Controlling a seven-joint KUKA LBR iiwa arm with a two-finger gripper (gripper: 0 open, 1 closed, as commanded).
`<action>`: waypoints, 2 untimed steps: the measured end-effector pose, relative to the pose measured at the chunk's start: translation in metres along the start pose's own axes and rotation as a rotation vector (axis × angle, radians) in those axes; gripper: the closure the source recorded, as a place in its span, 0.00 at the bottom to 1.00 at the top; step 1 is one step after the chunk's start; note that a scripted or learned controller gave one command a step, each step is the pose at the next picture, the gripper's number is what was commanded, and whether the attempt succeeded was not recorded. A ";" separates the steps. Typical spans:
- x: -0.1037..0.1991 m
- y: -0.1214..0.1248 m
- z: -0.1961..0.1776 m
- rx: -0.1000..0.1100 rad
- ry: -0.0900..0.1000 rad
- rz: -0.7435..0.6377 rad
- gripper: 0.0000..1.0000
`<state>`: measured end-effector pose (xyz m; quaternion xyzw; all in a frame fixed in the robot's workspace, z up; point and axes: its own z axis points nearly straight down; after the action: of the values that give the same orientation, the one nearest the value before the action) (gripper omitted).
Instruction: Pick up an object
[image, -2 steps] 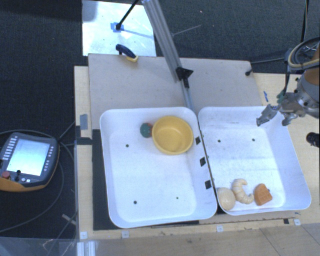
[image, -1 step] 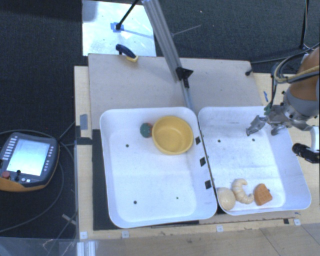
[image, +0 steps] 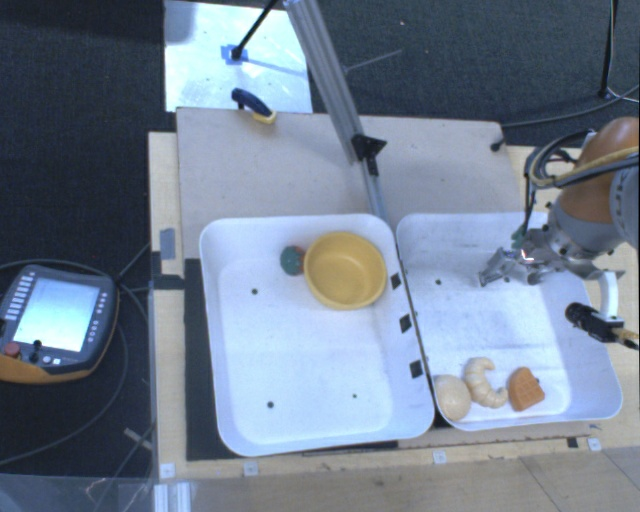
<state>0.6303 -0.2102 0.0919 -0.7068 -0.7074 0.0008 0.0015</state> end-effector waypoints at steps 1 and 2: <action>0.000 0.002 -0.014 -0.006 -0.002 -0.001 1.00; 0.002 0.002 -0.077 -0.009 -0.002 0.000 1.00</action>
<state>0.6323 -0.2080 0.1689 -0.7067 -0.7075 -0.0015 -0.0024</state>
